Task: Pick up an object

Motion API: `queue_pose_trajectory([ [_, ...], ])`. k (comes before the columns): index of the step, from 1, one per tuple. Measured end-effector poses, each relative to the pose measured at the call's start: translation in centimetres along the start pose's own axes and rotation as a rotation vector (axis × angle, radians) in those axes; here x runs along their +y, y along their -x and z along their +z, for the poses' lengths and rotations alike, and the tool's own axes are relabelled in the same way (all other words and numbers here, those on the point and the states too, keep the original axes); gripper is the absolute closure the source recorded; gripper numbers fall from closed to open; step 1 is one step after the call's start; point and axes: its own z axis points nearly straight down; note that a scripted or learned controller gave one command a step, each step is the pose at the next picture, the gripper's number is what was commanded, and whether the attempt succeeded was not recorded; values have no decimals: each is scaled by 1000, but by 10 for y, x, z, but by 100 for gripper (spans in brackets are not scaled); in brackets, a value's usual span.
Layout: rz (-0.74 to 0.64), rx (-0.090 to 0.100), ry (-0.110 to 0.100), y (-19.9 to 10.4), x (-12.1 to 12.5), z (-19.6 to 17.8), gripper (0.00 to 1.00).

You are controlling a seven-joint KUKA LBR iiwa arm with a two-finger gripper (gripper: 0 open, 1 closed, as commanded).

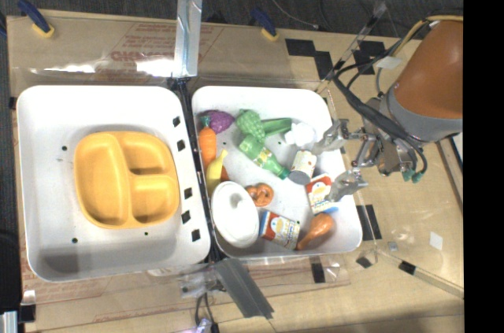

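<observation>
The right bin (318, 101) holds several toys: purple grapes (219, 120), a carrot (206, 144), a green bottle (268, 160), a small white bottle (303, 162), a white cup (235, 213), a can (279, 228), a red and white carton (319, 192) and a brown pear-like piece (317, 229). My gripper (341, 158) hangs over this bin's right rim and is open. One finger (335, 134) points toward the white bottle. The other finger (347, 183) sits just right of the carton. Nothing is between them.
The left bin (39, 111) holds a yellow divided tray (130, 178). A metal clamp (187, 32) stands at the back between the bins. Cables (358, 60) run behind the wrist on the right. Bare bench lies to the right of the bins.
</observation>
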Motion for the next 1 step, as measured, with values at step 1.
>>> queue_pose_trajectory([
  [1,-45,15,7,31,-10,145,0],
])
